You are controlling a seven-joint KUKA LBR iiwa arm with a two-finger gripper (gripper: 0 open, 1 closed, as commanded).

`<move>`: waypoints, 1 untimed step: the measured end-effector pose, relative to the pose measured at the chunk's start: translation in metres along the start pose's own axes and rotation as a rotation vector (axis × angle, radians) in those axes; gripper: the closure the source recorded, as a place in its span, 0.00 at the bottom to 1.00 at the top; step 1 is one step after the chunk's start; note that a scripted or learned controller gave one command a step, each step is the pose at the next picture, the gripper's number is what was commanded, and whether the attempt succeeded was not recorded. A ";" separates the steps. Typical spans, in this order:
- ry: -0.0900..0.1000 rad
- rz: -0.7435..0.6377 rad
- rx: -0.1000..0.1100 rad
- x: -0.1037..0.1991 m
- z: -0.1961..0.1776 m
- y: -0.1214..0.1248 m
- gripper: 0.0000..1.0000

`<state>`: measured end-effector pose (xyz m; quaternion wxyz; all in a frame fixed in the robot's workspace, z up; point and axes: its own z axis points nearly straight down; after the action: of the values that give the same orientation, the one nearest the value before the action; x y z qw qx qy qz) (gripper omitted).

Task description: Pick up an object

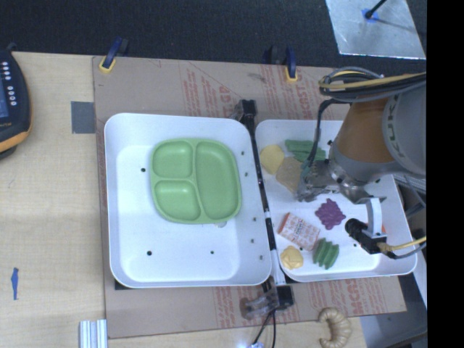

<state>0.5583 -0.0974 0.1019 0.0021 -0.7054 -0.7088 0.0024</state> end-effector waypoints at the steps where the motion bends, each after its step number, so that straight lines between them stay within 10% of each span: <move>1: -0.001 -0.001 0.000 0.000 0.000 0.000 0.00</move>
<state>0.5583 -0.0974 0.1019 0.0019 -0.7050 -0.7092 0.0026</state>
